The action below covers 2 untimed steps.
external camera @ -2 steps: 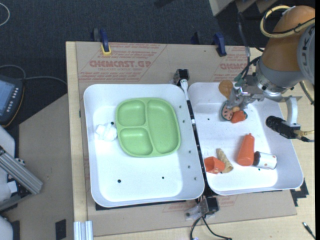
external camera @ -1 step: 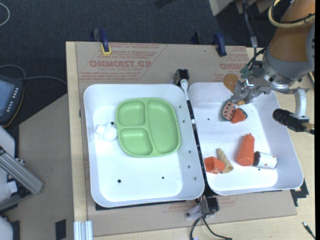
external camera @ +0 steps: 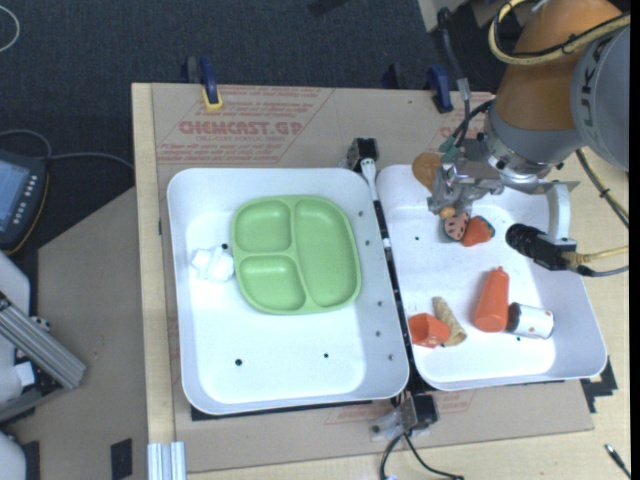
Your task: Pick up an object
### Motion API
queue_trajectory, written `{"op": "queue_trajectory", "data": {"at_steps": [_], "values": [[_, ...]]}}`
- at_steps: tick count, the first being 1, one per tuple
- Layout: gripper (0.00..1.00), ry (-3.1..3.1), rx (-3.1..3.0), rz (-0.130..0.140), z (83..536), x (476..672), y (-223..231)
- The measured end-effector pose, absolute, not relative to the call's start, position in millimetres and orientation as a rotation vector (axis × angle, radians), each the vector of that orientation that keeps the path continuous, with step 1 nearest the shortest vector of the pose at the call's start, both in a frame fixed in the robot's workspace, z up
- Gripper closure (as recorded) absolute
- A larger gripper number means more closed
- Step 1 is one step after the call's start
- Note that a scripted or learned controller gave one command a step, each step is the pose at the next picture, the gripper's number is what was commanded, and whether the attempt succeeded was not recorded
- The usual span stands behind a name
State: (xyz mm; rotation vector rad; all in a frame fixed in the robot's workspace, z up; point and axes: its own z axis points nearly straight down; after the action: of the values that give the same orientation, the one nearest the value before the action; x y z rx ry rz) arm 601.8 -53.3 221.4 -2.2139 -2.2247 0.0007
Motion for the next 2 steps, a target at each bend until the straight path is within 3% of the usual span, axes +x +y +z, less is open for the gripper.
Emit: {"op": "queue_trajectory", "data": {"at_steps": [1,2], "values": [[1.00,-2.228,-2.217,-0.003,214.2,617.0,-0.4],[1.00,-2.227,-2.219,-0.005,234.3,612.2,22.7]]}}
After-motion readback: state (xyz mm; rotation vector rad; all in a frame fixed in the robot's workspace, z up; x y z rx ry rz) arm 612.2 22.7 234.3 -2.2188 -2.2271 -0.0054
